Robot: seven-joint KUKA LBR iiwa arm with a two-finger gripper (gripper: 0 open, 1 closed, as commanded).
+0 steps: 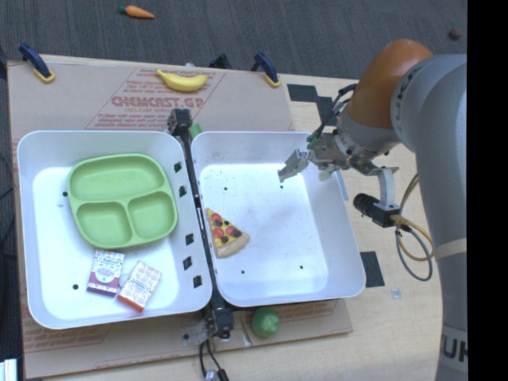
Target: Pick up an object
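Reaching in from three o'clock, the grey arm [429,133] with its orange band hangs over the upper right corner of the right bin [333,244]. The gripper [287,170] sits at about one o'clock within that bin, above bare white floor. Its fingers are too small and dark against the wrist to read; I cannot tell whether they are spread or pressed together, and nothing shows between them.

The pizza slice [224,233] lies on the floor of the right bin at about eight o'clock, close to the divider between the bins and well apart from the gripper.

In the left bin [32,236], a green divided plate [121,198] takes up the centre and upper part, its three compartments facing up. At six o'clock in that bin lie two small packets side by side: a dark red one [106,272] and a lighter orange one [140,284], just beside each other.

Outside the bins, a banana [182,78] rests on the cardboard sheet [103,94] at twelve o'clock from the left bin. A green ball [266,321] sits at the front edge of the bench, at six o'clock below the right bin. A small carrot [137,11] lies on the dark floor at the top of the view.
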